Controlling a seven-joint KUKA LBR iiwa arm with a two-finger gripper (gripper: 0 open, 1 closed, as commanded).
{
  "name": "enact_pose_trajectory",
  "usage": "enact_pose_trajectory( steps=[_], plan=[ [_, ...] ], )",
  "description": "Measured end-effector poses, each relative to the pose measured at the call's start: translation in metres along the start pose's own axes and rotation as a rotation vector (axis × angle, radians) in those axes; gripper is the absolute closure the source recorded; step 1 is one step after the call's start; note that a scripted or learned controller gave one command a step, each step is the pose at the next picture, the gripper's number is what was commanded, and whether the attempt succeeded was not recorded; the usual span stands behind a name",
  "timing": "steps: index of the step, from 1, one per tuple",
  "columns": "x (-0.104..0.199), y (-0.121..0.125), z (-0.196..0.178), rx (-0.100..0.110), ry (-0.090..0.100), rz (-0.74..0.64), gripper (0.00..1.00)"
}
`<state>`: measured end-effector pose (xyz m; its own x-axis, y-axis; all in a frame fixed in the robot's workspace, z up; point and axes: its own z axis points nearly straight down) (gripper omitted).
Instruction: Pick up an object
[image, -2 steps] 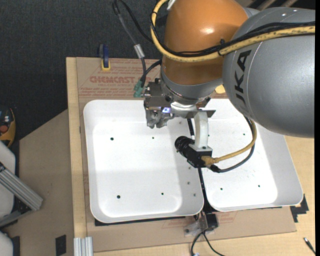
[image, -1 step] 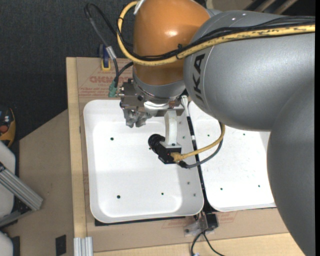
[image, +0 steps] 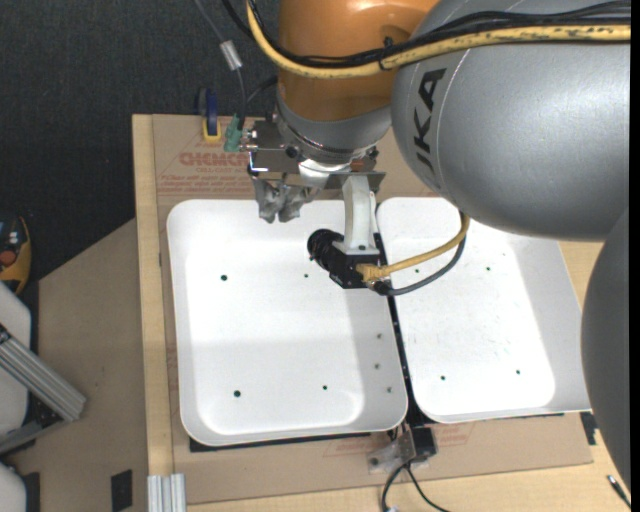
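gripper (image: 280, 208) over left bin (image: 200, 330)

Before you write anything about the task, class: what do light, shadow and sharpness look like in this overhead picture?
In the camera view, the left bin is split by light: its near half glows bright, its far half lies in soft grey shadow under the arm. The arm, close to the lens, looks huge and slightly soft, with a pale sheen on its grey shell. The gripper is dim and hard to read.
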<state>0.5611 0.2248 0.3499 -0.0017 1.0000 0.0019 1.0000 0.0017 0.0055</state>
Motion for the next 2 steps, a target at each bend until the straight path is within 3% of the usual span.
enact_pose_trajectory(
  steps=[1,2],
  plan=[
    [0.000,-0.006,0.064,0.014,-0.005,0.002,1.00],
    [-0.007,-0.012,0.032,0.003,-0.001,0.003,1.00]
  ],
)
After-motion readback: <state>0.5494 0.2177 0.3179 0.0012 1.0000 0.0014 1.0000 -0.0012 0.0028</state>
